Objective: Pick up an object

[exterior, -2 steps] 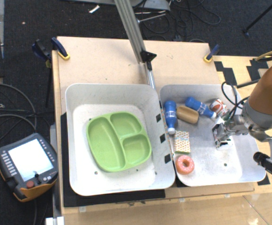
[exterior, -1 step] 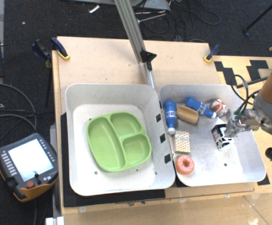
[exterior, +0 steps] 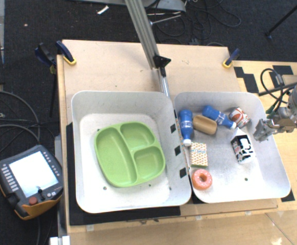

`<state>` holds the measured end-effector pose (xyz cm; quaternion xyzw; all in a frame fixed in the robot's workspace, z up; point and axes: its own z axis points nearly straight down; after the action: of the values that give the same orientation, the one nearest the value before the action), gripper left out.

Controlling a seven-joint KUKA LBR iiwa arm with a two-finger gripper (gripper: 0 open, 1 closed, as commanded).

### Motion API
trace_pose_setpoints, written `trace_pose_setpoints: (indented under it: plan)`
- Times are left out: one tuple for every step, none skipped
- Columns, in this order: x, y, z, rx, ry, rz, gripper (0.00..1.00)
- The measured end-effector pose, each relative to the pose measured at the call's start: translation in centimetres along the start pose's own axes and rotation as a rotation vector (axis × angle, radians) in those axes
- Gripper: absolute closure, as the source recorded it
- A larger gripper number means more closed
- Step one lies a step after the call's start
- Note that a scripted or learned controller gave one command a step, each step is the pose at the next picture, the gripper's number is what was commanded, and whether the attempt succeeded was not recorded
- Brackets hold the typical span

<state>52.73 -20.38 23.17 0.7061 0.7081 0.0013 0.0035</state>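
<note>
Two white bins are seen side by side; the left bin [exterior: 82, 137], far from the gripper [exterior: 263, 130], is occupied by a green divided plate [exterior: 130, 153]; the right bin [exterior: 271, 185] sits under the gripper, whose finger state cannot be told; just beside it a black-and-white can [exterior: 243, 149] is lying; further off, a blue bottle [exterior: 185, 124], a patterned box [exterior: 199, 154], a pink donut [exterior: 202, 179].
</note>
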Motion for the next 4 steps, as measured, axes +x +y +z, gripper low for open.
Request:
trace_pose_setpoints:
  plan:
    - [5.3,1.5,0.9,0.007,0.004,-0.005,1.00]
    - [10.8,3.7,1.6,0.006,0.005,-0.005,1.00]
    - [15.4,5.9,0.4,0.004,0.005,-0.005,1.00]
    - [21.1,8.0,1.1,0.005,0.005,-0.005,1.00]
